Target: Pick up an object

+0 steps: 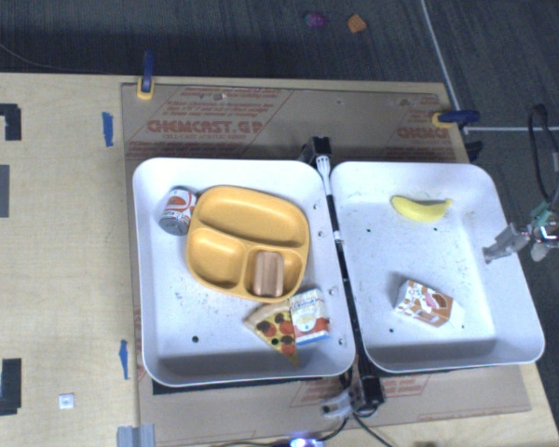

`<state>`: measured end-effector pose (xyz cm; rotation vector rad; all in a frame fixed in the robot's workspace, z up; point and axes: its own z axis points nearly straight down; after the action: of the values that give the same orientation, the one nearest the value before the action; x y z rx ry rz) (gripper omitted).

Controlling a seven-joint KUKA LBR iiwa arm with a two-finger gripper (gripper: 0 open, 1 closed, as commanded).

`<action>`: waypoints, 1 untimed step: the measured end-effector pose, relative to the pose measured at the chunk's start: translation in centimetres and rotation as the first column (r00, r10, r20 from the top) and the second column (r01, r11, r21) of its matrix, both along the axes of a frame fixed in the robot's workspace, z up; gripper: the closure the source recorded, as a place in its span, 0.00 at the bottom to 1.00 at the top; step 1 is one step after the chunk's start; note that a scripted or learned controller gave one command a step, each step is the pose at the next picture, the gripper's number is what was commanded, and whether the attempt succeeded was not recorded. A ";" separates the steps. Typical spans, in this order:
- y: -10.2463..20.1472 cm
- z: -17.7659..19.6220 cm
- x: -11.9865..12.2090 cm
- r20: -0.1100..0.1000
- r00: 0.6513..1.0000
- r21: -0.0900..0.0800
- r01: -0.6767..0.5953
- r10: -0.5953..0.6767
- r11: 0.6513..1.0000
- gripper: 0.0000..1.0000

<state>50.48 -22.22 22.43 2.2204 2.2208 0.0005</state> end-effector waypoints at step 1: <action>3.5 -12.3 0.3 0.001 1.000 0.000 0.000 0.000 1.000 0.00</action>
<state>50.80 -18.73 10.10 2.2200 2.2200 0.0011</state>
